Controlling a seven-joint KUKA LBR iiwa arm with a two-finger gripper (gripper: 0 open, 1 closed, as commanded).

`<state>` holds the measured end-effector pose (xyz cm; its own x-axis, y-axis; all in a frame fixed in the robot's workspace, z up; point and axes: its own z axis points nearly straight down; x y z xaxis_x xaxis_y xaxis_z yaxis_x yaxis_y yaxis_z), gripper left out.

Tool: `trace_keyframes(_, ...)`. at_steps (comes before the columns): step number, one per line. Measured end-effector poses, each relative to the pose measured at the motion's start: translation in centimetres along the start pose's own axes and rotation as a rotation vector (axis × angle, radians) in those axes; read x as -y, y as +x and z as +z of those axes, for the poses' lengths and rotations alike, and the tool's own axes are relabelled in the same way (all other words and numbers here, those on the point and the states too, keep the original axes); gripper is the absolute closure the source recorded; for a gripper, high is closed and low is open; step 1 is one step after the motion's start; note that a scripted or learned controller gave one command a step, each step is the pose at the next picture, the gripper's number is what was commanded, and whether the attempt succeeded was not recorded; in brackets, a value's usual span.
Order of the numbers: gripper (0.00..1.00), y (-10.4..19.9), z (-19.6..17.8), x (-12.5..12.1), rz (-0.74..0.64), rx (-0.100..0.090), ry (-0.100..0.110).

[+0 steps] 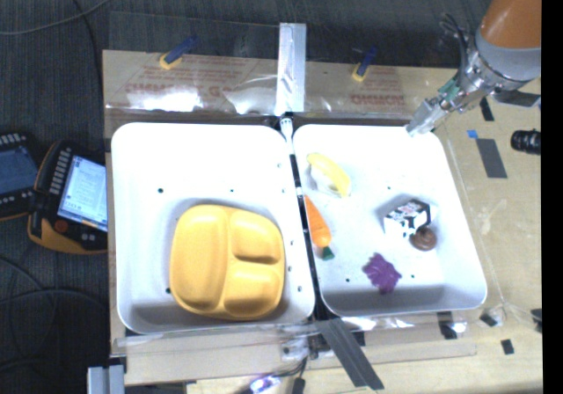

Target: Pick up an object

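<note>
We see the yellow tray nearest us in the left bin, far from the gripper. Arm enters upper right, wrist tilted down-left, tip over the right bin far corner rim. Finger state: cannot tell, too small. Below-left of it: banana, carrot, purple piece, black-and-white box touching a brown ball. Arm's upper part is cut off.

Faint reddish print runs across the clear plastic sheet behind the bins, in the upper part of the frame, but none of it can be read. The lit screen of the handheld pendant at the left edge is too blurred to make out.
</note>
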<state>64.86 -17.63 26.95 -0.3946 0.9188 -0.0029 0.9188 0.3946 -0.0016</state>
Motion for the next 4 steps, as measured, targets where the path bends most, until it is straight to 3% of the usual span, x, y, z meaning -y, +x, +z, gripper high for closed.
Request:
trace_keyframes(1,1.00,6.5,3.0,5.6,-0.126,-0.004,0.000)
trace_keyframes(2,1.00,13.9,6.0,3.2,0.130,-0.005,0.002)
trace_keyframes(3,1.00,16.5,-4.6,1.9,-0.102,-0.001,0.000)
trace_keyframes(4,1.00,19.1,5.4,3.9,-0.225,-0.004,0.001)
